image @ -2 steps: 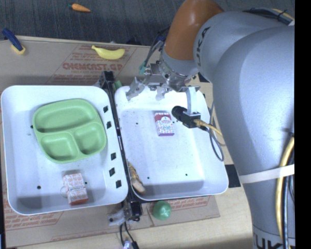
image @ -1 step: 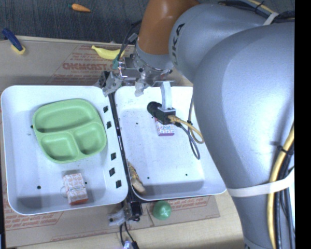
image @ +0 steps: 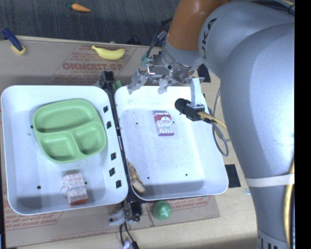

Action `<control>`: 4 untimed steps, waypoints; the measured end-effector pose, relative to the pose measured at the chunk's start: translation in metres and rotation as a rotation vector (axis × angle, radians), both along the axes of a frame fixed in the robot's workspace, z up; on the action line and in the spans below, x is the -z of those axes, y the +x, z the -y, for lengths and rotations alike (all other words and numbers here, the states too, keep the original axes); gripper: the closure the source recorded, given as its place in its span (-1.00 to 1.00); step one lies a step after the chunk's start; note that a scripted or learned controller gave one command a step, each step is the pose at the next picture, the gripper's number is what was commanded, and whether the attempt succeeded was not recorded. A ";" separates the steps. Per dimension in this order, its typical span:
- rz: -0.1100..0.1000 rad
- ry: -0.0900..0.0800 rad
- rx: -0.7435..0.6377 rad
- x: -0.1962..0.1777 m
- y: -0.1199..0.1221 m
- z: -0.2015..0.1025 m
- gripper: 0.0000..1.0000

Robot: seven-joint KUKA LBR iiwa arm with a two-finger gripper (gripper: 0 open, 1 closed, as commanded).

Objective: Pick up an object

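Overhead, the grey arm (image: 249,87) with its orange band (image: 194,14) reaches in from the right and ends above the far edge of the right bin (image: 197,183); the gripper (image: 148,85) hangs at that bin's far left corner, its two fingers (image: 135,82) spread apart with nothing between them; they point down toward the rim, and whether they touch it cannot be told. On the floor of the right bin, toward its far edge and just nearer than the gripper, lies a small red and white packet (image: 165,123), flat and apart from the fingers; a tan, elongated item (image: 135,181) rests against that bin's near left corner, too small to identify. The left bin (image: 10,139) carries a green divided tray (image: 70,128) in its far half, and a small brown and white box (image: 74,187) sits near its near edge. Outside the bins, on the cardboard sheet (image: 67,66) beneath them, a yellow banana (image: 108,52) lies beyond the far edge, and a green ball (image: 162,210) lies just past the near edge of the right bin; beyond the cardboard's far edge lie an orange carrot-shaped item (image: 81,7) and a blue and yellow item (image: 13,41) at its far left corner.
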State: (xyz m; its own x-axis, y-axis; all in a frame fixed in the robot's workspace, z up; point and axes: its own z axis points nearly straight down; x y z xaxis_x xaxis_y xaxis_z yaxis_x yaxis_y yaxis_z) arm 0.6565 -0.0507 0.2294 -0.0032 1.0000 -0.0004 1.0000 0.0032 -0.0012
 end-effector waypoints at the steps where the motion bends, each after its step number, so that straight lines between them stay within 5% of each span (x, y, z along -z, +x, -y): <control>1: 0.000 -0.001 0.002 0.021 0.000 0.095 -1.00; 2: 0.001 -0.001 -0.003 0.127 -0.046 0.079 -1.00; 3: 0.001 -0.002 -0.006 0.116 -0.046 0.080 1.00; 4: -0.002 0.000 -0.002 0.050 -0.115 0.078 1.00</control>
State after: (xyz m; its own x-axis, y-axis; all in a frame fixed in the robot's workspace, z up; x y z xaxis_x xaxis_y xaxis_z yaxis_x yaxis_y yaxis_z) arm 0.5419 -0.1288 0.1791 -0.0056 1.0000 -0.0006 1.0000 0.0056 -0.0027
